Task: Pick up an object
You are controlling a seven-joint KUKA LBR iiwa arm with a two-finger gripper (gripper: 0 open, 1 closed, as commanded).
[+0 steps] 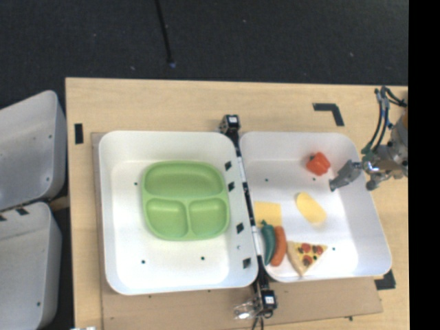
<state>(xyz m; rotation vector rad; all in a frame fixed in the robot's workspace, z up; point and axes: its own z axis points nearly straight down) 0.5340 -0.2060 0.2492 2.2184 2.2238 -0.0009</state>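
Figure: pick attempt, right bin (357,249) as landmark. My gripper (354,172) hangs over this bin's right rim, carrying nothing; whether it is open or closed I cannot tell. The candidate objects lie loose on the bin floor so I can reach them from above: a red pepper (317,163) nearest my gripper, a yellow piece (311,207) at mid-floor, a pizza slice (306,255), a cheese square (268,213) and a chilli (276,245) against its left wall. Beyond that wall, a green divided plate (185,199) sits apart.

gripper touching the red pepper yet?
Apart. The camera view shows bare white bin floor between the gripper and the red pepper; the gripper sits to its right, near the right bin's edge.
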